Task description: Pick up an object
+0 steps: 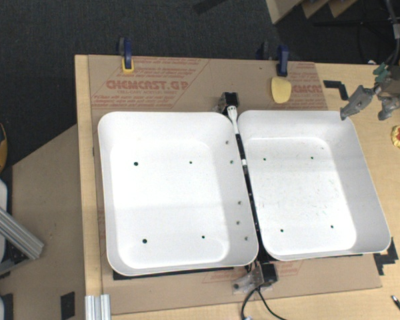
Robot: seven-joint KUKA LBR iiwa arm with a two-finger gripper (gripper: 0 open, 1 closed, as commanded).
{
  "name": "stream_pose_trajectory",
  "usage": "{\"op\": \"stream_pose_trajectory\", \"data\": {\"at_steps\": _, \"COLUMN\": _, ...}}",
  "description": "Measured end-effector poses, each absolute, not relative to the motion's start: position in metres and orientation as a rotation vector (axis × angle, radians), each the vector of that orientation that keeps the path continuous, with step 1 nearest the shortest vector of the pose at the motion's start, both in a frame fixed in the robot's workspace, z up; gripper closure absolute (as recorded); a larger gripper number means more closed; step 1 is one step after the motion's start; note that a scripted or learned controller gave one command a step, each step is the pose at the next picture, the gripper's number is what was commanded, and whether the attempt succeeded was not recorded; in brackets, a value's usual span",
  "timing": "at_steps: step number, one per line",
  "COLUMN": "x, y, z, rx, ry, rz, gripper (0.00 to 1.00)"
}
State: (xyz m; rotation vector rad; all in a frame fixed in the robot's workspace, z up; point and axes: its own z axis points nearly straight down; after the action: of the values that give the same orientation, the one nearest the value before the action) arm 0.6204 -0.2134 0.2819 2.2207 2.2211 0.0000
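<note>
smooth white plastic bins (163, 122), cardboard bench (187, 79)

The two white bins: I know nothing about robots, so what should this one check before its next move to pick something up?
1. Something to pick in a bin: cannot tell. On both floors I make out small dark dots, nothing clearly graspable.
2. Gripper over a bin floor: not ok. It sits by the far right corner of the right bin.
3. Bins seated: ok. The left bin and right bin lie side by side, rims meeting.
4. Board held down: ok. Blue clamps grip its far edge.
5. Yellow piece: ok. It lies on the board beyond the right bin, outside both bins.
</note>
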Motion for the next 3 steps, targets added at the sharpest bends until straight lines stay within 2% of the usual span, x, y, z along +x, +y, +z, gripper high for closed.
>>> {"op": "stream_pose_trajectory", "data": {"at_steps": 1, "x": 0.621, "y": -0.214, "z": 0.293, "rx": 2.217, "ry": 2.219, "rz": 0.002, "gripper": 1.0}}
{"op": "stream_pose_trajectory", "data": {"at_steps": 2, "x": 0.593, "y": -0.225, "z": 0.346, "rx": 2.217, "ry": 2.214, "rz": 0.004, "gripper": 1.0}}
{"op": "stream_pose_trajectory", "data": {"at_steps": 3, "x": 0.626, "y": -0.167, "z": 0.261, "rx": 2.22, "ry": 2.234, "rz": -0.003, "gripper": 1.0}}
